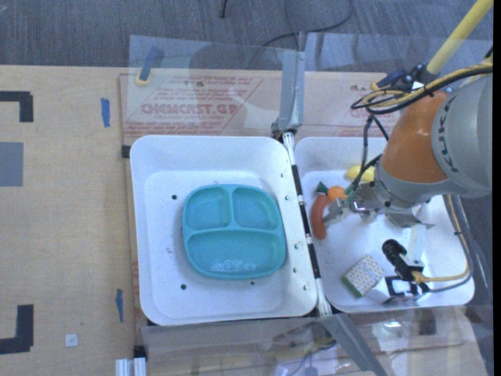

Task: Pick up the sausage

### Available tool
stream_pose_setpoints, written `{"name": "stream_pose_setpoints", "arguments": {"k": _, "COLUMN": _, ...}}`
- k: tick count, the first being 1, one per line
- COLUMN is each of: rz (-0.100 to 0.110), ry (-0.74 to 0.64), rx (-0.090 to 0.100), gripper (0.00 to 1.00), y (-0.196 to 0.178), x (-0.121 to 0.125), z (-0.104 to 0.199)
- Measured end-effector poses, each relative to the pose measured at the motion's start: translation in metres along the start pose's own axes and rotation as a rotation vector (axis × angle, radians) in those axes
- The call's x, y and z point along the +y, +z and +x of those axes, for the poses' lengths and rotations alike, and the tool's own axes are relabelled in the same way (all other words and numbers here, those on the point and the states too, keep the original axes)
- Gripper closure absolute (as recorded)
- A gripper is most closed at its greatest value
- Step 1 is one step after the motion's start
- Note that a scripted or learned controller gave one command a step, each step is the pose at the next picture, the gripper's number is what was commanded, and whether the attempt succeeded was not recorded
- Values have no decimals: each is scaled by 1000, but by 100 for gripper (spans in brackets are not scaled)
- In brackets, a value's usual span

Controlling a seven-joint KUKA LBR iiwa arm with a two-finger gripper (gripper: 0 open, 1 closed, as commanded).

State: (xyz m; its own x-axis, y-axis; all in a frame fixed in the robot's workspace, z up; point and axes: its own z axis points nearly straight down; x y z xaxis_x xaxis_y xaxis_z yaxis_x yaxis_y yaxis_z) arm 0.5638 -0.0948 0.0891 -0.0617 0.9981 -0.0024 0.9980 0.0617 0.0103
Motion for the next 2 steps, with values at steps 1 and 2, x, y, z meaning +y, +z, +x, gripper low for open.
{"name": "stream_pose_setpoints", "arguments": {"k": 1, "rz": 3, "ry": 233, "rx": 1, "gripper": 0, "y": 1, "x": 21, "z": -1}}
{"name": "stream_pose_setpoints", "arguments": {"k": 2, "rz": 8, "ry": 389, "rx": 2, "gripper": 0, "y": -1, "x": -44, "z": 5}}
